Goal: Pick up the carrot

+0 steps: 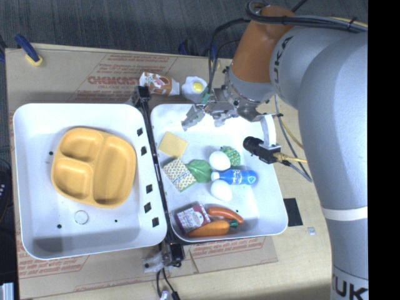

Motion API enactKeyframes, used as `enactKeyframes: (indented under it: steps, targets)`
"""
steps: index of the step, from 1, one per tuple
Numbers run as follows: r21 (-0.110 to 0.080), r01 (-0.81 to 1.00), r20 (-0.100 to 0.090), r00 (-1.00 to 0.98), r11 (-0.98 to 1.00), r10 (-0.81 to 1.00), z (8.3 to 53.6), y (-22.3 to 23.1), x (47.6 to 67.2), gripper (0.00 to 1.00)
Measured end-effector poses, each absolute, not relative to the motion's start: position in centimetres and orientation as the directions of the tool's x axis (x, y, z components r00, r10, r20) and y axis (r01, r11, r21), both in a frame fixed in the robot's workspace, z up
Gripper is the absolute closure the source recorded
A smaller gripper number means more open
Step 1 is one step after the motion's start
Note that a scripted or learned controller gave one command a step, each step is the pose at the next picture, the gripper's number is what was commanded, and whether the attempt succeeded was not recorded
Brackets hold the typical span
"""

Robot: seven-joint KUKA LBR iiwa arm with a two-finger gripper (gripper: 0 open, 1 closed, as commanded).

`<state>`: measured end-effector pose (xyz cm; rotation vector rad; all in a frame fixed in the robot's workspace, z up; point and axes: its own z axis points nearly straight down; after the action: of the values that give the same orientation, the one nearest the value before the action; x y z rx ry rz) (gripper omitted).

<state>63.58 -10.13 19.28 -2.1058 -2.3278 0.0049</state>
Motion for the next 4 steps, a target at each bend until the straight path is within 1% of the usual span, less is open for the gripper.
enactKeyframes:
  steps: [1, 2, 3, 4]
  targets:
    - [-0.006, 0.993, 0.001, 0.116, -0.116, 0.993, 9.1, -10.7, 65.6, 0.00]
    - [-0.006, 0.993, -0.001, 0.118, -0.118, 0.993, 9.1, -9.6, 62.2, 0.00]
    - [-0.009, 0.993, -0.001, 0.115, -0.115, 0.993, 10.1, -9.6, 62.2, 1.00]
    - [0.000, 1.000, -0.001, -0.022, 0.022, 1.000, 29.7, -13.0, 57.2, 1.00]
